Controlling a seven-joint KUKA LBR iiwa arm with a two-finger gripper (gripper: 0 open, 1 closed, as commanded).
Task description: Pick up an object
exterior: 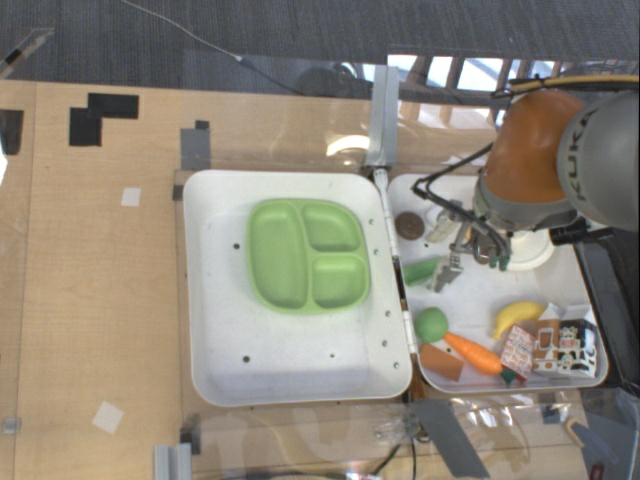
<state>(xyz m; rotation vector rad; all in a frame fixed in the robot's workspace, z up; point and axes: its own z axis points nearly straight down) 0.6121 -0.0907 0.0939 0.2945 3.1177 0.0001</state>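
While the arm (560, 158) reaches in from the right, you will find its jaws hanging over the far-left part of the right bin (575, 278), fingers (447, 273) pointing down and a little left; whether they are wide or narrow you cannot tell from this angle, and nothing is visibly held between them. Just left of the fingertips lies a green pod-shaped piece (421, 270), long axis running left to right, slightly tilted. A brown round piece (409, 225) sits beyond it. Nearer you, note a green ball (431, 324), an orange carrot (473, 353) pointing its narrow end right and near, a yellow banana (518, 316), and a printed carton (545, 348). A green divided plate (305, 255) rests in the left bin (215, 368).
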